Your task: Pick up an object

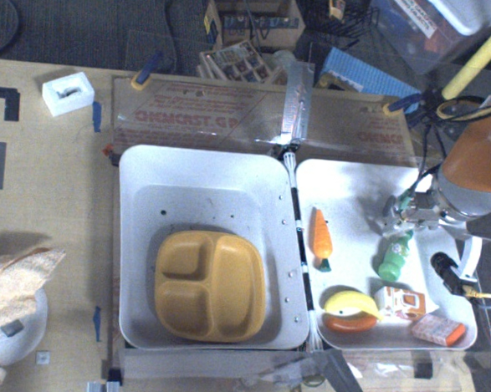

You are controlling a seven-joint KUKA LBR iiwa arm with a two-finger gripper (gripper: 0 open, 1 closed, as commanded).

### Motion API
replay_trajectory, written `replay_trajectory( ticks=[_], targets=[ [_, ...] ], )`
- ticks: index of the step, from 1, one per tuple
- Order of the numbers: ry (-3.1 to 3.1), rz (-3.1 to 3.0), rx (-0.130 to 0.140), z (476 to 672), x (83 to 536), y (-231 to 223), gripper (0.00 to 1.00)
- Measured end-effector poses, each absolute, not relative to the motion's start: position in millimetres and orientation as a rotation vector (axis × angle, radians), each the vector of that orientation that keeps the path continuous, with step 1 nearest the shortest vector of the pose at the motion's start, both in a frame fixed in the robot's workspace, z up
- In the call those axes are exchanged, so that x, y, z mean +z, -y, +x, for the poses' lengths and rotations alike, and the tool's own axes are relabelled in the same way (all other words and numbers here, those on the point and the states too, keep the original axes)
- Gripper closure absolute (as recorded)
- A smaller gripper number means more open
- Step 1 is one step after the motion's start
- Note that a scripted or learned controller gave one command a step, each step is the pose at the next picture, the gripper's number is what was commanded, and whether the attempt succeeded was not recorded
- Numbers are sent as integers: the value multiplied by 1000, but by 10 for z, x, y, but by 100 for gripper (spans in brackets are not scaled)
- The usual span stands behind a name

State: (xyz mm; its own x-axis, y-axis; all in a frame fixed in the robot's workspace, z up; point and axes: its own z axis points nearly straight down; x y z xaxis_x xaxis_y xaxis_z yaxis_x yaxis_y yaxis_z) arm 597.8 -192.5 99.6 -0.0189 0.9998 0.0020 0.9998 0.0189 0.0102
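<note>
Hovering over the right bin, the end effector sits just above a green bottle; its grip cannot be judged. Nothing appears lifted: carrot, banana and tray lie in their bins, so the pick remains.

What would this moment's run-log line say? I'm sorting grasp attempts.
phase: approach | gripper: above green bottle, right bin | grasp: none seen | left bin: tan tray
</note>
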Motion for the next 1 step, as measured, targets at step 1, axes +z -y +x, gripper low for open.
replay_trajectory(
  ticks=[1],
  targets=[
    [-2232,2195,16,5984,1104,1943,100]
  ],
)
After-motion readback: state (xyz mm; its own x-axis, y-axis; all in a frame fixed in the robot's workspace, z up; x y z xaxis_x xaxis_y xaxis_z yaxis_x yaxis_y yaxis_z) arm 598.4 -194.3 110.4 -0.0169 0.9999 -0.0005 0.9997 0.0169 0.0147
